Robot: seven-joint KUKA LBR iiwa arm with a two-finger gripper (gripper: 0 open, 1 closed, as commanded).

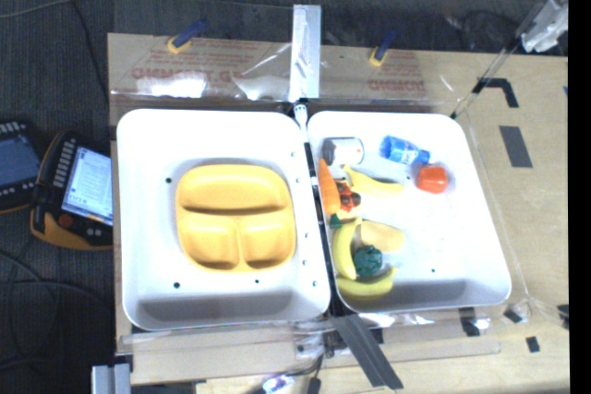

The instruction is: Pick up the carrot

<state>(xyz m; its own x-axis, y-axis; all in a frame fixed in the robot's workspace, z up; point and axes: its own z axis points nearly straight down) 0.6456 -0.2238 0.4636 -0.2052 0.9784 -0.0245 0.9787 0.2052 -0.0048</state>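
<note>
The carrot [326,190] lies in the right bin [480,226], pressed along its left wall, the thin green end pointing toward the near side. A small dark and orange toy [347,196] touches it on the right. A banana [380,184] lies just beyond that, and a can [343,149] sits by the carrot's far end. The tool cannot be judged, neither how open it is nor what it has. The wall leaves little room, so I think the fingers should close across the carrot's width near its thick upper part, perhaps with one finger sliding between carrot and toy. The left bin [148,198] holds a yellow tray [236,215].
</note>
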